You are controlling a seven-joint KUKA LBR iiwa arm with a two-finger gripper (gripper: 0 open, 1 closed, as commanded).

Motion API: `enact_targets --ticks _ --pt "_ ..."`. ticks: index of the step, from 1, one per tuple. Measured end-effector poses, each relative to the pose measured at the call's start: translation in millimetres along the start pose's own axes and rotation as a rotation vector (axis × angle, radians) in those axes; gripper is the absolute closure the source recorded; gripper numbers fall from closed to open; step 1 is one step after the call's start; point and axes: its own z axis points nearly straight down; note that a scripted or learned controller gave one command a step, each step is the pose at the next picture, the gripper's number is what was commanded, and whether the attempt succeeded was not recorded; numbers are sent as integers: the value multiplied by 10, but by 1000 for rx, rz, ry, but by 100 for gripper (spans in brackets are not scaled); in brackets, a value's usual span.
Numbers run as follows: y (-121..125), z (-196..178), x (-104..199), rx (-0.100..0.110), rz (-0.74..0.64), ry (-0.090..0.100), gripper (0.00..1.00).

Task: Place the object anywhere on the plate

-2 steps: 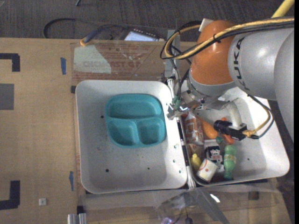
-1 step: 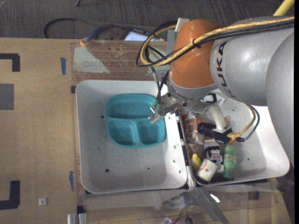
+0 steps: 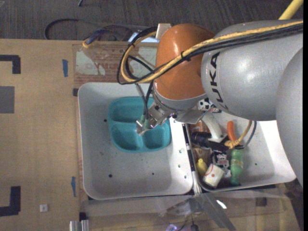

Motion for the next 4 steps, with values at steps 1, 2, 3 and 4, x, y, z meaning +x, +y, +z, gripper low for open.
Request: enact_targets --ticks 1,2,3,4 --pt "25 24 112 2 -165 2 100" --pt "489 556 237 1 -404 1 100" --pt "212 283 550 2 -514 2 100" --pt "210 284 546 2 -514 2 0"
